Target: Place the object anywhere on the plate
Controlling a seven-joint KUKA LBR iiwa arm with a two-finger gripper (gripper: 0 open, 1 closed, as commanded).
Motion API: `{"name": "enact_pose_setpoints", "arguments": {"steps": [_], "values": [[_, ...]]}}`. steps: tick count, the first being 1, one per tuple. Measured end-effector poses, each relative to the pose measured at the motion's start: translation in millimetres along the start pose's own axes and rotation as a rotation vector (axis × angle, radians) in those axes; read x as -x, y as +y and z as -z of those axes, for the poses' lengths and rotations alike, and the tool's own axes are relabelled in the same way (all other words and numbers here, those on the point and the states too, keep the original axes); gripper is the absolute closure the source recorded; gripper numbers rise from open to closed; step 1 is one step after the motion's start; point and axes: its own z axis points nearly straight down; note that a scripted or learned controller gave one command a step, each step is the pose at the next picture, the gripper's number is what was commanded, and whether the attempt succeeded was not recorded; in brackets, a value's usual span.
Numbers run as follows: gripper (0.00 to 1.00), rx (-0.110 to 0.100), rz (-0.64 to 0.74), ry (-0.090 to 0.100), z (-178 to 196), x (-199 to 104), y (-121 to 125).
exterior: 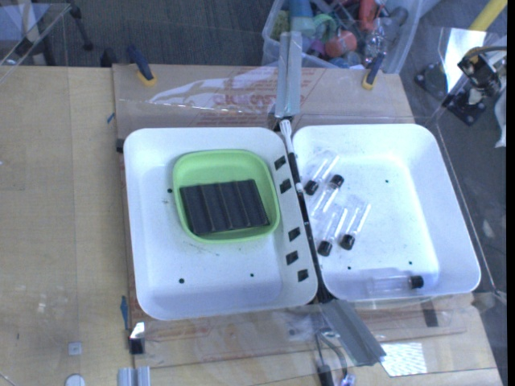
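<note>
A grey metal bracket [352, 334] juts from the near edge of the pale wooden surface [56, 215], beside a small white patterned tag [405, 358] and some loose wires. The surface carries two shallow white bins side by side, the left white bin [153, 280] and the right white bin [434, 215], joined along a dark seam with black clips [288, 215]. Behind them lies a sheet of clear plastic wrap [233, 95], and further back a clear plastic tub of bright mixed toys [346, 14] rests on dark grey carpet.

In the left bin sits a rounded square green plate [187, 167], and on it lies a dark ribbed rectangular block [224, 207], its long axis running left to right with a slight tilt, its ridges crossing it front to back.

The right bin holds several clear plastic tubes with black caps [334, 211], scattered near the seam and mostly pointing diagonally. One more clear tube [394, 281] lies along the near wall, cap to the right. These are faint against the white, so their count is uncertain.

The pincer cannot be judged, whether spread or pressed together.
</note>
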Motion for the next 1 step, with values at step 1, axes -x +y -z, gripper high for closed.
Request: {"name": "enact_pose_setpoints", "arguments": {"steps": [1], "values": [[0.00, 0.002, -0.001, 0.004, 88.8, -4.4, 1.6]]}}
